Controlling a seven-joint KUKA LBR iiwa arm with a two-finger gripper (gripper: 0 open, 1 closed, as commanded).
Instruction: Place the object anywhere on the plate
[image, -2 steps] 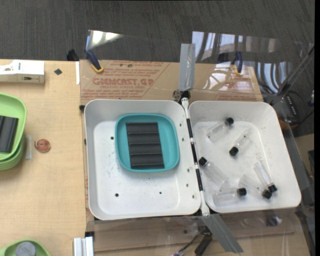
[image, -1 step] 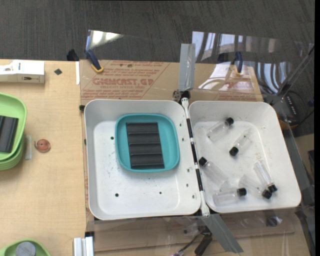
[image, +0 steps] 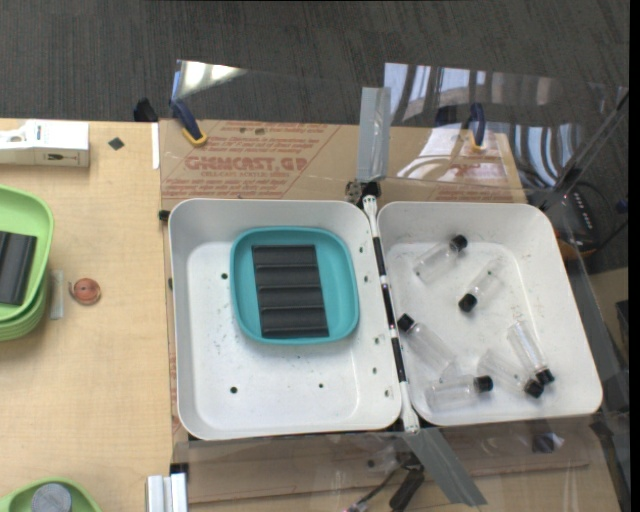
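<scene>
A teal plate (image: 343, 283) with a dark ribbed insert sits in the left white bin (image: 200, 330), toward its upper middle. Several clear plastic vials with black caps lie scattered in the right white bin (image: 560, 260): one near the top (image: 443, 257), one in the middle (image: 480, 290), one by the left wall (image: 422, 337), and others along the bottom (image: 462, 387) and lower right (image: 527, 358).
Cardboard (image: 260, 158) and clear plastic sheets lie behind the bins. On the wooden bench to the left sit a green tray (image: 30, 225), a small reddish disc (image: 86, 291) and a white box (image: 45, 143). A yellow-tipped clamp (image: 187, 124) stands at the cardboard's back edge.
</scene>
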